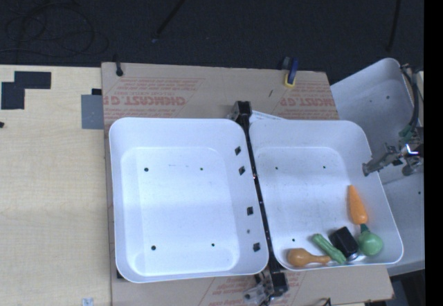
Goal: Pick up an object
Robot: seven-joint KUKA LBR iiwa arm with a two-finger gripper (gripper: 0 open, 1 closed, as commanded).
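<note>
Your target lies in the right bin (304, 159), where everything is crowded into the corner nearest the camera. The carrot (357, 205) lies a little apart from the rest, up along the bin's right wall, and looks the easiest pick: likely a light, stiff plastic toy with a smooth, tapering body, so close across its thick middle, not the slippery pointed end. It sits close to the wall, which may leave little room for one finger on that side.

Below the carrot the other pieces touch or overlap: a green ball (372, 244) hard in the corner, a black block (344, 241) just beside it, a green stick (327, 247) leaning against the block, and an orange gourd (306, 257) along the bin's near wall. The ball would probably roll off a loose pinch, and a grab at the block would likely shove its neighbours.

The claw (405, 154) is at the view's right edge, outside the right bin's wall and above the carrot's end of it; I cannot tell whether it is open or closed. The left bin (180, 138) lies just beside the right one on the counter (48, 180).
</note>
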